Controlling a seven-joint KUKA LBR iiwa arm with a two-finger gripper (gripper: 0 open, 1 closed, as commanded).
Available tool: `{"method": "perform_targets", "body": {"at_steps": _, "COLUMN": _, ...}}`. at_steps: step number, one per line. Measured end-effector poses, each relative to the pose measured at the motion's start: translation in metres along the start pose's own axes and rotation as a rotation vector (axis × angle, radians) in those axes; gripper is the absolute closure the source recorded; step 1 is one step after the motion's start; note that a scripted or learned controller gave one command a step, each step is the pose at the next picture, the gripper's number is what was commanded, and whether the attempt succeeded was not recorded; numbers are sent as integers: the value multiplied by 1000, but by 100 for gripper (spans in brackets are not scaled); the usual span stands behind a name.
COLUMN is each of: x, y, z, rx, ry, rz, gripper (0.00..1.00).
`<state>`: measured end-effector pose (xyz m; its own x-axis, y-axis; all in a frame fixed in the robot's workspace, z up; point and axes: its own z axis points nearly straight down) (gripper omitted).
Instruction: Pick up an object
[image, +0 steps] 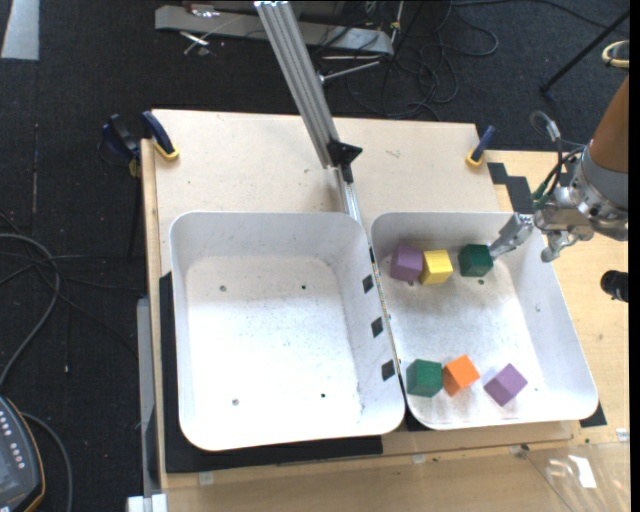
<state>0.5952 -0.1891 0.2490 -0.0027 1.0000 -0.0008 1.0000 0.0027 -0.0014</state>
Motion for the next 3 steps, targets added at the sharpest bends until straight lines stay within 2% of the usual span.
{"method": "perform_targets", "body": {"at_steps": 1, "x": -7, "y": 26, "z": 158, "rx": 1, "ry": 0, "rz": 0, "gripper": 0}}
{"method": "perform_targets", "body": {"at_steps": 2, "x": 75, "y": 14, "z": 154, "rx": 0, "ry": 4, "rz": -6, "gripper": 0}}
{"method": "perform_targets", "body": {"at_steps": 3, "x": 63, "y": 59, "z": 154, "rx": 40, "ry": 5, "rz": -7, "gripper": 0}}
